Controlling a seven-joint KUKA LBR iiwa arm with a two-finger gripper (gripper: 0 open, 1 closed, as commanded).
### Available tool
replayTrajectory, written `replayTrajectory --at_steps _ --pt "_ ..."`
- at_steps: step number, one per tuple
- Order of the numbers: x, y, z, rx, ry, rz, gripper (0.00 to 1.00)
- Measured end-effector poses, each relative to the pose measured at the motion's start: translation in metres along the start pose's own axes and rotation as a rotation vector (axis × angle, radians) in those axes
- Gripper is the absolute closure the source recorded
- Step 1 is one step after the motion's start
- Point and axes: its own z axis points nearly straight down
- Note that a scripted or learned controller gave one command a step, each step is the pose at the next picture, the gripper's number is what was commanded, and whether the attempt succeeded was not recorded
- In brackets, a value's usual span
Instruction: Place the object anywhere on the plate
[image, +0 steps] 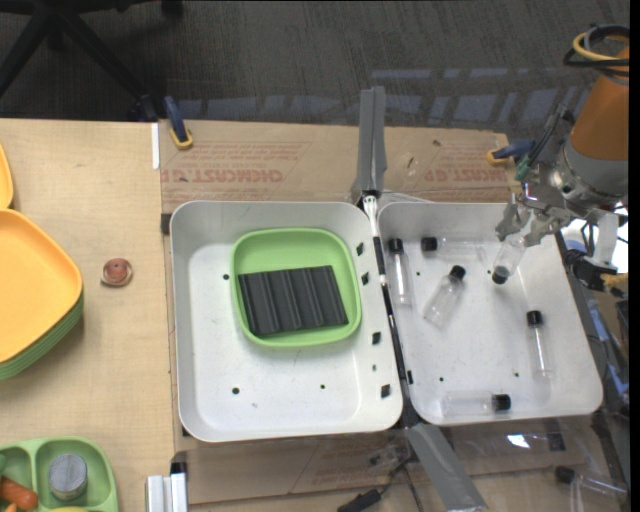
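A green plate (342, 252) lies in the left white bin (200, 380), with a dark grey ribbed slab (297, 300) resting on it. At the far right edge of the right bin (470, 360), my gripper (522, 228) is shut on the top of a clear vial (505, 258). The vial hangs tilted from the fingers, its black cap pointing down and left. The gripper is well to the right of the plate, across the divider between the bins.
Several more clear black-capped vials lie in the right bin, such as one (443, 296) mid-bin, one (539, 348) at the right and one (472, 404) by the near wall. Stacked yellow plates (30, 290) and a small red knob (117, 271) sit on the bench to the left.
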Motion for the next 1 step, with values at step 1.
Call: replayTrajectory --at_steps 1 --pt "-0.0080 -0.0531 0.0333 -0.001 0.001 -0.065 1.00"
